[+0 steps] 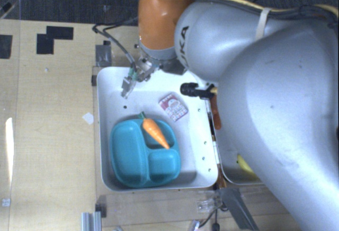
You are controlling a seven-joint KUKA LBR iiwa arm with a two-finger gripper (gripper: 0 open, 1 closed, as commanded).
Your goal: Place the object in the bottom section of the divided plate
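Carrot on blue plate, left bin.
Left to right: gripper (pixel 127 88) over bin's (pixel 106 118) far corner, grip state impossible to tell; plate (pixel 127 156) near front; carrot (pixel 155 133) across plate's upper-right section; red-and-white packet (pixel 173 107) just beyond.

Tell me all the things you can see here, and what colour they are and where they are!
divided plate: one, teal blue, in the lower half of the left bin
carrot: one, orange with a green top, lying across the plate's upper right section and its divider
packet: one, red and white, flat on the left bin's floor above the plate
yellow thing: one, partly hidden under the arm in the right bin; cannot tell what it is
white bins: two, side by side on the bench
black shapes: a few, on the bench at upper left
arm: one, grey with an orange band, coming from the right
claw: one, over the left bin's upper corner, apart from the carrot
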